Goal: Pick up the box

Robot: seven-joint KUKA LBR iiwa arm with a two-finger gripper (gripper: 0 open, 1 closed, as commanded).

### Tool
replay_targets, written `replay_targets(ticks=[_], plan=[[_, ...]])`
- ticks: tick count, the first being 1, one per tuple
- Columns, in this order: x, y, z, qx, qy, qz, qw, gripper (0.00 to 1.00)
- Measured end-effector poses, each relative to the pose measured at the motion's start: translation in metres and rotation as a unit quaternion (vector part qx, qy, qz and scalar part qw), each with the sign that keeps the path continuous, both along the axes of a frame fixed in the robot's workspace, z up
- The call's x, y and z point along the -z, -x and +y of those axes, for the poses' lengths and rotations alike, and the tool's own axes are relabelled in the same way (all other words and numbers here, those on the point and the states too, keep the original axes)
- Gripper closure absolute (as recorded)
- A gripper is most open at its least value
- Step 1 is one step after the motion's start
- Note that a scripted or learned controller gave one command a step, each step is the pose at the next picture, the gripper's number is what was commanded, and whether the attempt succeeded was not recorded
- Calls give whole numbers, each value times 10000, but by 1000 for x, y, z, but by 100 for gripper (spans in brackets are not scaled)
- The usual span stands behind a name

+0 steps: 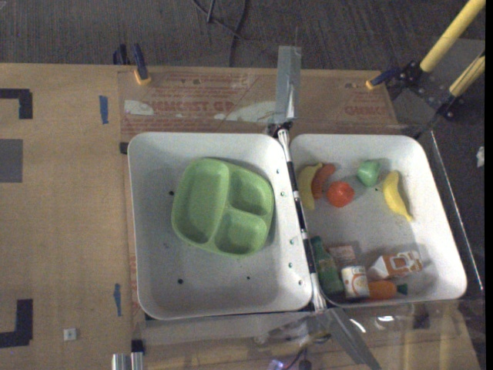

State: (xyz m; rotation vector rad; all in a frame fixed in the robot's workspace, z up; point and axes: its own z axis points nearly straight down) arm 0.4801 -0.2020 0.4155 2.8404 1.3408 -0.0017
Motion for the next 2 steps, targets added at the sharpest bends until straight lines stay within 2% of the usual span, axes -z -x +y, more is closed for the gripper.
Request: replay_targets(ticks=[1,2], plan=[[38,0,46,-112,-9,16,9999,0],[28,-1,47,-131,-3,22,9999,100]])
